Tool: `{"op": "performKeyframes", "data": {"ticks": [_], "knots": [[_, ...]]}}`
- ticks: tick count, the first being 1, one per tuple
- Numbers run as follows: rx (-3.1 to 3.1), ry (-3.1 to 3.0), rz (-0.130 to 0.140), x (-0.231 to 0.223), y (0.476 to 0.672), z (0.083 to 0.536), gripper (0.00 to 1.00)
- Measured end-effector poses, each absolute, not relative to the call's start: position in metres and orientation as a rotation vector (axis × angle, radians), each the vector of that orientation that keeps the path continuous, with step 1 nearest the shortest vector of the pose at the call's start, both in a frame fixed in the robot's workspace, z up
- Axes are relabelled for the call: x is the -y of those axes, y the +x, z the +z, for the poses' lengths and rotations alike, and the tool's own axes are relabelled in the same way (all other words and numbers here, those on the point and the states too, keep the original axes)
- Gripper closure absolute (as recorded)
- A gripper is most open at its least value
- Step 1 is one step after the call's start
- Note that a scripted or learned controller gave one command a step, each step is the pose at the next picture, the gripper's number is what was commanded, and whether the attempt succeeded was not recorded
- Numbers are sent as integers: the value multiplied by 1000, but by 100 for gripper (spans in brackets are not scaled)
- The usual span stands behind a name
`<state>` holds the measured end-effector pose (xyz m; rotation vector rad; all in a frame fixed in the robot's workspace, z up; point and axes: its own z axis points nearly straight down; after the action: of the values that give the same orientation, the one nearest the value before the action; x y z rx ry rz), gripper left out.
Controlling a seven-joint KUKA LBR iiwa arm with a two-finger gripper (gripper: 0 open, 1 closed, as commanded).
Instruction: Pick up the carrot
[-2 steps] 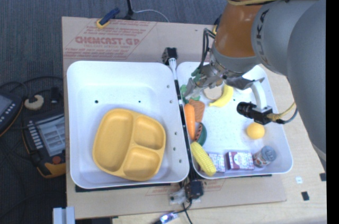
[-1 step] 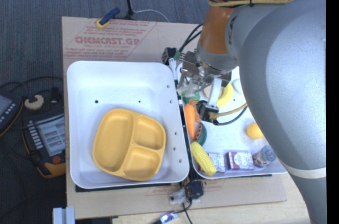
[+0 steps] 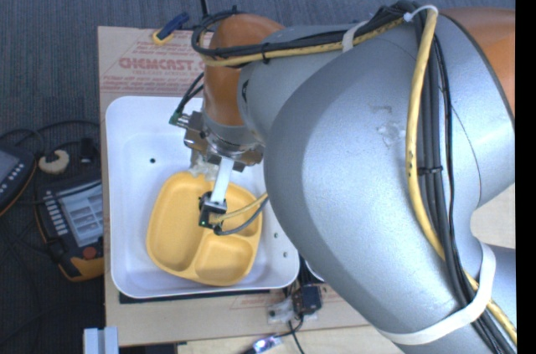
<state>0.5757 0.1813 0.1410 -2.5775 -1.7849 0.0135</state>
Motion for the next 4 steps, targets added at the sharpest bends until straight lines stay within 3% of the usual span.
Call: {"op": "performKeyframes", "data": {"ticks": [1, 2, 3, 4], "knots": [[1628, -2686, 3, -188, 501, 232, 100], [1375, -2827, 11, -171, 551, 231, 100], [744, -3053, 21, -95, 521, 181, 100], [406, -3116, 6, -170, 521, 251, 100]]}}
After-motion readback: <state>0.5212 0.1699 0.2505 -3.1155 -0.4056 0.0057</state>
